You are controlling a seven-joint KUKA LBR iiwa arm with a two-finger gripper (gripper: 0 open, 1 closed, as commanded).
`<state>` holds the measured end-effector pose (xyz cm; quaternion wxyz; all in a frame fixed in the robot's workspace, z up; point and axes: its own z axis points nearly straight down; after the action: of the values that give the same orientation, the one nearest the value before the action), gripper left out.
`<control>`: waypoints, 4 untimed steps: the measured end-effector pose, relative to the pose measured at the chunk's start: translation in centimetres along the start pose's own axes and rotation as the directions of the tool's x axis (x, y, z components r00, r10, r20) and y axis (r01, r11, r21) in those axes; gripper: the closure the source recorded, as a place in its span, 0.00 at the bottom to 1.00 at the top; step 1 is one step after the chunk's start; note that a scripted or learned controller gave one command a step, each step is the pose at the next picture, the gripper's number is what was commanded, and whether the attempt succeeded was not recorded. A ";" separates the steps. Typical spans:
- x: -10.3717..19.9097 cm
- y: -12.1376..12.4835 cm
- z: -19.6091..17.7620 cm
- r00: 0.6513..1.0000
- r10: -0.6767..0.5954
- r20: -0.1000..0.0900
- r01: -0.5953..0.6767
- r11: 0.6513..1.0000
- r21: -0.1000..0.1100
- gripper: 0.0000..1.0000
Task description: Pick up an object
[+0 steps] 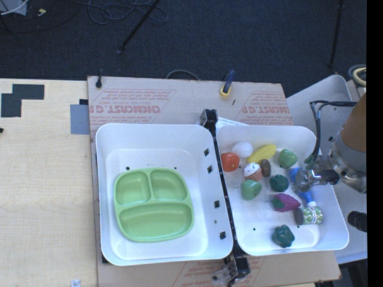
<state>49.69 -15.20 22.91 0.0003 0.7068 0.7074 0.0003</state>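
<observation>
Hovering over the right bin [326, 241], the gripper [306, 181] nears a blue object [297, 178].

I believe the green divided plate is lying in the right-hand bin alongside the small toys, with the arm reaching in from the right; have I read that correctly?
Not quite. The camera view shows the green divided plate lying in the left-hand bin, alone. The small toys, such as the yellow banana and the red tomato, lie in the right-hand bin. The arm does reach in from the right.

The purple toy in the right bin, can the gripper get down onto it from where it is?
Probably yes. The purple toy lies open from above, just below-left of the gripper, though a dark green piece sits close beside it.
</observation>
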 end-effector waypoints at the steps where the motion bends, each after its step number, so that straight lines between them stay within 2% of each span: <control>1: 4.4 1.4 0.9 1.000 -0.003 -0.002 0.003 1.000 0.005 1.00; 2: 9.5 2.7 -0.3 1.000 -0.005 -0.002 0.005 1.000 0.003 1.00; 3: 14.7 3.9 1.1 1.000 -0.003 -0.001 0.003 1.000 0.005 1.00; 4: 18.9 4.5 0.1 1.000 -0.003 -0.002 0.003 1.000 0.004 1.00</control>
<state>54.14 3.72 22.82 -0.0016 0.7056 0.7086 -0.0005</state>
